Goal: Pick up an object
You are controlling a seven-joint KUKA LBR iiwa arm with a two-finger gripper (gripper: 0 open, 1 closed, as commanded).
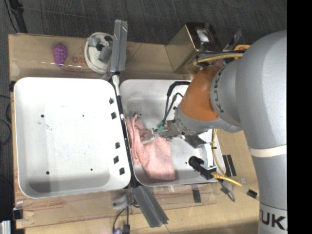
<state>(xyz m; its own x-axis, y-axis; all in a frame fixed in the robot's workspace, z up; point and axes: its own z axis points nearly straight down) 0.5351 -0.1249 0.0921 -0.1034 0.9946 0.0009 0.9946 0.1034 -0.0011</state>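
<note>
A pink cloth (pixel 151 152) lies crumpled along the left wall of the right bin (pixel 146 94), running from the bin's middle down to its near edge. My gripper (pixel 155 132) hangs low over the cloth's upper right part, at the end of the grey arm with the orange band (pixel 201 100). The wrist covers the fingertips, so their state is hidden. I cannot tell if the gripper touches the cloth. The arm hides the right half of this bin.
The left bin (pixel 63 130) stands beside it, sharing a divider with black clips (pixel 117 145). Behind the bins on the bench sit a purple object (pixel 60 54), a white roll (pixel 99 51) and a brown box (pixel 192 45).
</note>
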